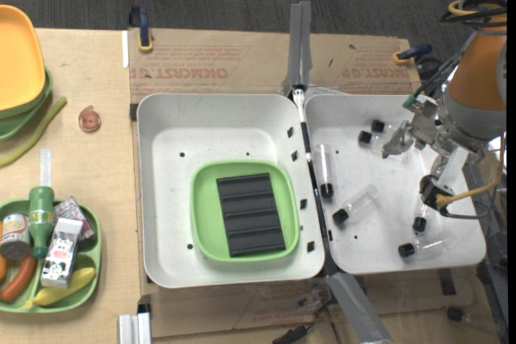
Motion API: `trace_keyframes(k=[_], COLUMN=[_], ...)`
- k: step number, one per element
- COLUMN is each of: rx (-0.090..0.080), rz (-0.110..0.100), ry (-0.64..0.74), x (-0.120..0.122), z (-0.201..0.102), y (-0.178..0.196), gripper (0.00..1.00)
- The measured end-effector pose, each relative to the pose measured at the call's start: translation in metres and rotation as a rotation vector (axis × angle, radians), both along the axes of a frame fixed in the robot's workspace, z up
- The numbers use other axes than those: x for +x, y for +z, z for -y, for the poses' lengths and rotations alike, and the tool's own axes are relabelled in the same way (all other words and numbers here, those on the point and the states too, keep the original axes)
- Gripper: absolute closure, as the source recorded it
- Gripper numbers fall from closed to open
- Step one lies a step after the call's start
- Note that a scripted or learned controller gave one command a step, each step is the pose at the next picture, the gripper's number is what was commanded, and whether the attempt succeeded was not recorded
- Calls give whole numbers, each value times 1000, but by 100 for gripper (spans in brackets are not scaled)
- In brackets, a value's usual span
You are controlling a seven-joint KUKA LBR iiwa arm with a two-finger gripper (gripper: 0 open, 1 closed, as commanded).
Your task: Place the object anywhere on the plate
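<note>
Though the clear tube (323, 163) at the right bin's (379, 254) nine o'clock looks light, slick and roll-prone, best pinched mid-barrel, I cannot tell if the end effector (397, 142) is spread.

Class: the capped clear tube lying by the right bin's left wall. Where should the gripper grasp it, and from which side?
Probably the tube at its clear mid-length, from straight above, closing across its width: it lies flat, with its black cap at one end and the bin wall crowding its side.
</note>
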State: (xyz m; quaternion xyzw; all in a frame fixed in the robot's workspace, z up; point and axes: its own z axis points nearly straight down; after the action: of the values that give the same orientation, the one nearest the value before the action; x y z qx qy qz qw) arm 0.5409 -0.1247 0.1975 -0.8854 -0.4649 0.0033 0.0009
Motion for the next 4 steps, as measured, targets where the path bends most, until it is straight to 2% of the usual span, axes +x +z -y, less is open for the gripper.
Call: trace_keyframes(k=[1,2,3,4], rx=[0,0,0,0], rz=[3,3,2,2], ry=[84,81,61,37], x=[-9,-8,-3,27], z=[50,88,90,89], y=[51,104,153,173], gripper=[0,0,0,0])
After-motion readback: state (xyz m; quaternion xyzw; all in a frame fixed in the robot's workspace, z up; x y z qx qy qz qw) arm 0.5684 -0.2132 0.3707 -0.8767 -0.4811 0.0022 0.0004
